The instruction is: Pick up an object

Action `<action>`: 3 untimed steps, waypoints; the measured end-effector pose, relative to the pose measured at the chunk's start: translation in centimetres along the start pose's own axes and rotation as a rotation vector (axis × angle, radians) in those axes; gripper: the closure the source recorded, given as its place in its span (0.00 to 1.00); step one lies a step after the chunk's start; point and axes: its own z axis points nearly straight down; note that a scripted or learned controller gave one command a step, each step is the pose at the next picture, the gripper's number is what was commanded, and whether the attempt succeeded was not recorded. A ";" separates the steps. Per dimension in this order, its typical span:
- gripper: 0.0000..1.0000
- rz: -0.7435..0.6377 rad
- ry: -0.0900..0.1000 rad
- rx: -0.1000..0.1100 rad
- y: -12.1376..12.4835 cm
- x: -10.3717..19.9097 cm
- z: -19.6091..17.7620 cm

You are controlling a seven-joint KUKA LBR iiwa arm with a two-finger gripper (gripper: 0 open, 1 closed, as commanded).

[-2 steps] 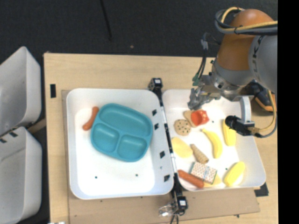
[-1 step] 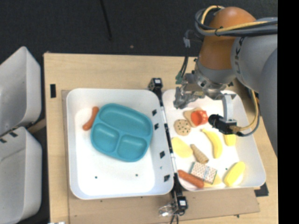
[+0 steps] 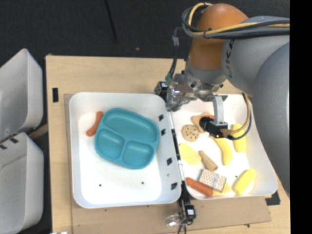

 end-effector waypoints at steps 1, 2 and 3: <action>1.00 -0.001 0.001 -0.001 2.1 5.2 -0.7; 1.00 0.003 -0.002 0.001 3.4 6.4 1.4; 1.00 0.006 -0.002 -0.002 3.0 5.8 -0.3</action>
